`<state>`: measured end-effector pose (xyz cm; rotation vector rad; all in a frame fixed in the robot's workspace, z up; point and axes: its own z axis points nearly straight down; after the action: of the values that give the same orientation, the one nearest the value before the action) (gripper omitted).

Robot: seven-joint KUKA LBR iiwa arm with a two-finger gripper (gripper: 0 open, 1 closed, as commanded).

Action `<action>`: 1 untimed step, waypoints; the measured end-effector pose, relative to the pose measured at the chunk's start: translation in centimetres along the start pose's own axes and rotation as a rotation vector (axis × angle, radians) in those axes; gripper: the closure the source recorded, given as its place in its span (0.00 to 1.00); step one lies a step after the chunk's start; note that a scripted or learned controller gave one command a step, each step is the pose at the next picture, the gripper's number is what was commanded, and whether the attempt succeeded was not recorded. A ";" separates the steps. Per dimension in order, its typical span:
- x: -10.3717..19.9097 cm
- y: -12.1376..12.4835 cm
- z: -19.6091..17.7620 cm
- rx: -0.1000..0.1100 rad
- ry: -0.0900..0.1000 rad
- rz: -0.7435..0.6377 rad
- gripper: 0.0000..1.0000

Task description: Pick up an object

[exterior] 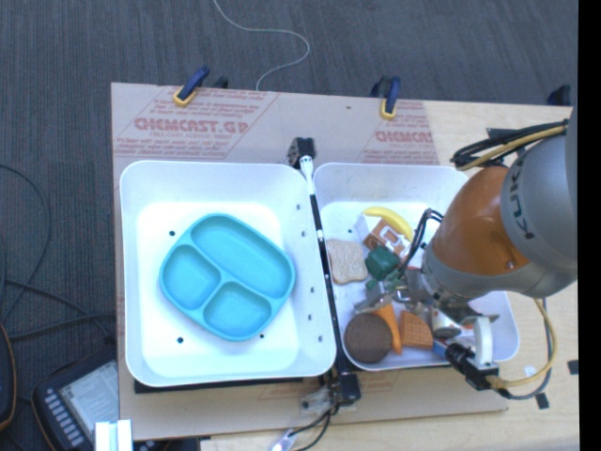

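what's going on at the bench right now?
The arm is reaching in over the right bin, with its end effector down among a pile of toy food: a banana, a slice of bread, a brown cookie, an orange cracker. Whether it holds anything can't be made out. The left bin holds a blue divided plate, untouched.
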<state>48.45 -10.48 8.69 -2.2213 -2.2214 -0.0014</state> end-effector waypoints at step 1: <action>-0.1 0.2 -1.0 -0.005 -0.001 0.001 1.00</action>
<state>48.61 -10.55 9.73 -2.2258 -2.2228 -0.0048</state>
